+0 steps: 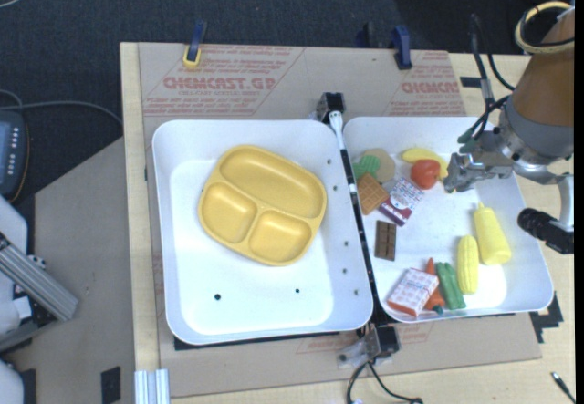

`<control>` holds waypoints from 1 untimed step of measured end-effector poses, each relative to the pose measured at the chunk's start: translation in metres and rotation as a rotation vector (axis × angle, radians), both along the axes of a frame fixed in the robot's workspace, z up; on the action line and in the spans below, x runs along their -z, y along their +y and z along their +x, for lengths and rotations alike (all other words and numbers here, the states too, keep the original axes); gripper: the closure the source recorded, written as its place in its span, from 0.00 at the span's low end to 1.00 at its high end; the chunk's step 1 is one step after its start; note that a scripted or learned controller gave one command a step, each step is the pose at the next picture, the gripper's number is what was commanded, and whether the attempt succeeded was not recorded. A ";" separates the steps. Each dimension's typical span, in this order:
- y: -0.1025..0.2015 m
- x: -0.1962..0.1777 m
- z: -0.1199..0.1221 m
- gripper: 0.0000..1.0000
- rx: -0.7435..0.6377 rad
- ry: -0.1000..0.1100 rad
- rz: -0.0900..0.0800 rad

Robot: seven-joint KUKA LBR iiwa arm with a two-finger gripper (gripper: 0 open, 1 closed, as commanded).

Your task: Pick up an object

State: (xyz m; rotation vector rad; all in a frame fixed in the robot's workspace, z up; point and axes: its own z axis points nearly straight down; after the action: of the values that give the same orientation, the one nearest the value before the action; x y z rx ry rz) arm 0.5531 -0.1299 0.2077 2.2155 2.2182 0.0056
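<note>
The bench (274,74) carries two shallow white bins side by side. The left bin (182,302) holds a yellow divided plate (263,203), which lies a little tilted, with one long compartment on its far side and two smaller ones on its near side.

The right bin (538,288) holds many small toy foods. On its far left there is a green piece (370,162) and under it a tan cracker (370,193). Next to these lies a small packet (402,201) in white and purple, and nearer, a brown chocolate bar (385,240). A red tomato (425,173) touches a yellow lemon (421,155) on its far side. On the near side there are a red and white packet (412,290), a green vegetable (450,284), and two corn cobs, the smaller one (467,264) and the larger one (492,234).

The arm (547,92) comes in from the right over the right bin. Its tool (456,176) is low, just to the right of the tomato, and I cannot tell how far it is open; nothing is seen held in it
</note>
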 end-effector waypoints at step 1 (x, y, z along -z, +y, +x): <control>0.000 -0.019 0.001 1.00 0.000 0.002 0.001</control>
State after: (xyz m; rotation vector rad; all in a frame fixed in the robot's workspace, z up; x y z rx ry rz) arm 0.5542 -0.1299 0.2263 2.2169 2.2197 0.0036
